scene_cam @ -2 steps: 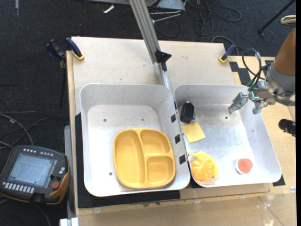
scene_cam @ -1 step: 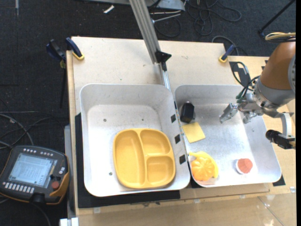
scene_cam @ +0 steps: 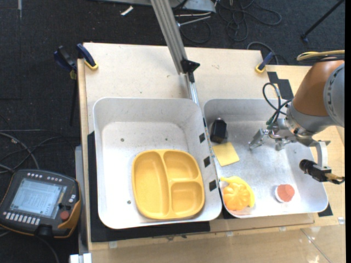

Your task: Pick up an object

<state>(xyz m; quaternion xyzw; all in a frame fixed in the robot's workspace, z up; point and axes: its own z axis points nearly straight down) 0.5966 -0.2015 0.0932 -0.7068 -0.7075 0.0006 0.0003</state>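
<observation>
Hovering over the right bin (scene_cam: 307, 201), the gripper (scene_cam: 270, 139) has fingers spread, pinching nothing; yellow card (scene_cam: 226, 154) nearby.

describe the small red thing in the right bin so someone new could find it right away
Look in the right bin, the one the arm reaches into, and go to its front edge near the right corner. There lies the small round red piece. Its neighbour along that edge, the yellow-orange object, is bigger and lumpy, and the yellow square sits further back, so the red colour and disc-like shape give it away.
</observation>
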